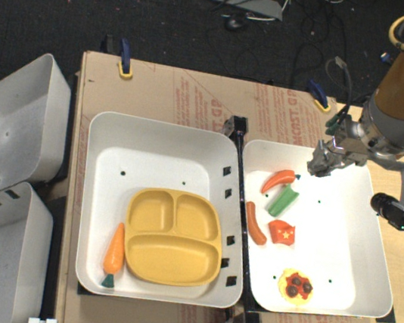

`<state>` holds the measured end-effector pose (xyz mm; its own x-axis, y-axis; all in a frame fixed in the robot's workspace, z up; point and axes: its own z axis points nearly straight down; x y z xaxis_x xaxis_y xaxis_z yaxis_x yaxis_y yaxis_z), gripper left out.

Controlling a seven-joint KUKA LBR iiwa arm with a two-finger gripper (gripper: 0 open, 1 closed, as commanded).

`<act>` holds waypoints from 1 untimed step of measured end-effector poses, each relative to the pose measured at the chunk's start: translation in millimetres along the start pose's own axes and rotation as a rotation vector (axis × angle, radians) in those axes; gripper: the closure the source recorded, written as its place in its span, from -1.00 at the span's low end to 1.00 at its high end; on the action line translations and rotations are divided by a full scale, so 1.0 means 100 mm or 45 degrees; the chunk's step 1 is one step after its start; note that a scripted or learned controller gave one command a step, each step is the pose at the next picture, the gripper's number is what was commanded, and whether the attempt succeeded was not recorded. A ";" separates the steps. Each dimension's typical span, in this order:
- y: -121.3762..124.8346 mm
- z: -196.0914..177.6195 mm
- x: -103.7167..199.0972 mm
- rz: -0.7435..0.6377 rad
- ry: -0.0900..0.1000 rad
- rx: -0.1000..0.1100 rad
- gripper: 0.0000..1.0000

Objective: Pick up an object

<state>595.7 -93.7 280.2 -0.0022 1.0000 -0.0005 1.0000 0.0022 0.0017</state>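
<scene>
My gripper [319,166] hangs over the back of the right bin [372,247], a short way right of and above a red chili pepper [278,180]. Just below the pepper lies a green vegetable piece [283,201]. An orange-red sausage [256,223] lies along the bin's left wall, with a red strawberry-like piece [282,232] beside it. A round yellow piece with dark red berries [296,285] rests near the front. Nothing shows between the fingers from this angle.
The left bin [112,149] holds a yellow divided tray [174,237] and an orange carrot [115,251] along the tray's left side. Two spare white bins [7,132] stand off the bench at far left. A black divider [239,194] runs between the bins.
</scene>
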 end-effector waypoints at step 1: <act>-0.19 0.18 0.53 -0.006 0.003 0.006 1.00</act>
<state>576.9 -40.8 262.0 -0.0065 1.0000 0.0016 1.0000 0.0065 -0.0033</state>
